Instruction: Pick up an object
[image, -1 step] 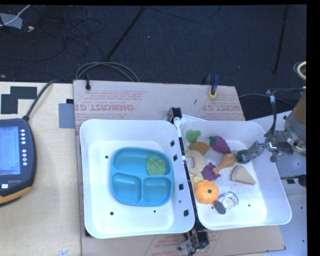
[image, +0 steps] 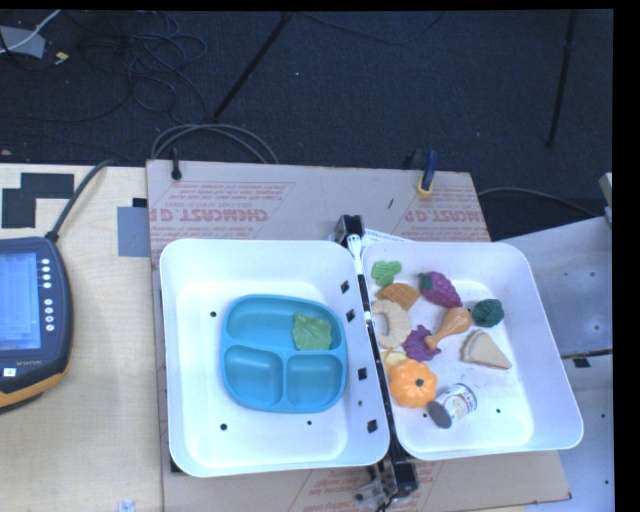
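Nearest, a can (image: 455, 405) is seen tipped beside a pumpkin (image: 412, 384); toys above overlap, and the hand's state cannot be told.

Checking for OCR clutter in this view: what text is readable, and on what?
"CHEMCAST, G.P.": red print, upside down, on the brown cardboard sheet under the white bins; repeated at its upper right.
Small tin can label: too blurred to read.
Grey teach pendant screen and buttons: too small to read.
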